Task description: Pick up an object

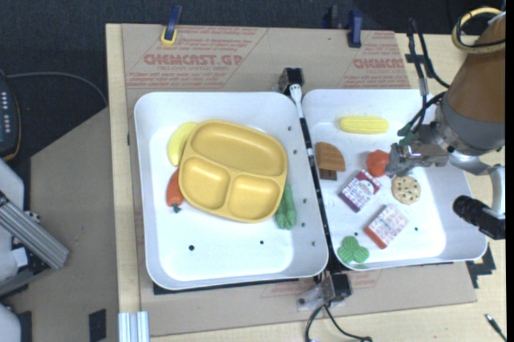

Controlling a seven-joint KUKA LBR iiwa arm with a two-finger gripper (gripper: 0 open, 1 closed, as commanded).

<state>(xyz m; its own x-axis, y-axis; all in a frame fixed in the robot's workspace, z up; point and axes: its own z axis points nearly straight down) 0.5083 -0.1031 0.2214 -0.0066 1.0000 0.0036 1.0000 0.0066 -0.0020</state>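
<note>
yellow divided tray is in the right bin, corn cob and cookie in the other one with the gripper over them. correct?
Not quite. The camera view shows the yellow divided tray in the left bin, not the right. The rest holds once the bins are swapped: the corn cob and the cookie lie in the right bin, and the gripper is over that bin, beside a red object.

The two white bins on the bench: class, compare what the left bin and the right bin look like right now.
The left bin holds one big yellow divided tray covering much of its floor; the right bin holds several small, scattered items, such as a corn cob and a cookie. In the left bin, small items peek from under the tray; the right bin's lie in the open. The gripper hangs over the right bin. Both bins are shallow, white and round-cornered.
</note>
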